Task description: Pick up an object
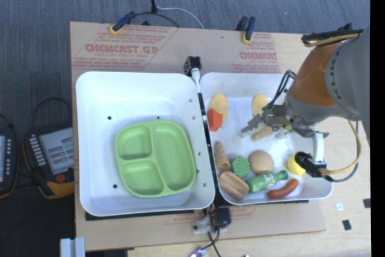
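Claw (257,127) sits low in right bin (240,88), fingers apart w/ nothing between, tips just above bread roll (261,161). Green bottle (265,180) just below roll, red sausage (283,189) to its right. Green plate (155,157) in left bin.

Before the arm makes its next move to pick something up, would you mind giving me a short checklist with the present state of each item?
1. Claw is over the right bin: ok.
2. Claw is holding something: cannot tell; its tips are too blurred to read.
3. Targets within reach: ok; a yellow piece lies just above the claw, a bun just below.
4. Room around targets: not ok at the front, where the bun, green bottle, sausage and bread roll crowd together.
5. Left bin ready to receive: ok; the green tray lies flat in it.
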Motion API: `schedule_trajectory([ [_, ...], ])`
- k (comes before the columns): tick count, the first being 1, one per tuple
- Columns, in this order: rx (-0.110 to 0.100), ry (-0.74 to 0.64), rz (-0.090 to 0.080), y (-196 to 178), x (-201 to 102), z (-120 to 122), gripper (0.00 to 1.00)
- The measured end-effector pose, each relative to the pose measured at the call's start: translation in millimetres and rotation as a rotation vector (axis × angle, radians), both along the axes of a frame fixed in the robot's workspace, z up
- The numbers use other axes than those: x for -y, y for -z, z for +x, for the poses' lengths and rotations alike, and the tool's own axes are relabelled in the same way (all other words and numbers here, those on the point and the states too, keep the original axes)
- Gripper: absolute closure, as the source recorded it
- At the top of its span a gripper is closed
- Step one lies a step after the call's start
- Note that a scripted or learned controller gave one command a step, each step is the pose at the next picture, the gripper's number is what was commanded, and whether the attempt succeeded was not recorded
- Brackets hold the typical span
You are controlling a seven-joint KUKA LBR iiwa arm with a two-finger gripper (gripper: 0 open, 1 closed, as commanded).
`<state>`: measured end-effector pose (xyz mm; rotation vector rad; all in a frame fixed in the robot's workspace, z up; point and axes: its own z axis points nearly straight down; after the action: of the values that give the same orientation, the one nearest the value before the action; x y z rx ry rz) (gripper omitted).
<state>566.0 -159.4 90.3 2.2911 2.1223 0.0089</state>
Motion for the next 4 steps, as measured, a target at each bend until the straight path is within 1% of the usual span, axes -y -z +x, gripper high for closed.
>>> schedule_trajectory([
  [1, -0.004, 0.214, 0.005, 0.6, -44.0, 37.9, 0.0],
  [2, -0.011, -0.315, 0.003, 0.8, -2.7, 48.6, 0.0],
  [3, -0.003, -0.314, -0.003, -11.4, -1.2, 50.7, 1.0],
  [4, -0.004, -0.313, -0.003, -11.1, -1.3, 50.4, 0.0],
])
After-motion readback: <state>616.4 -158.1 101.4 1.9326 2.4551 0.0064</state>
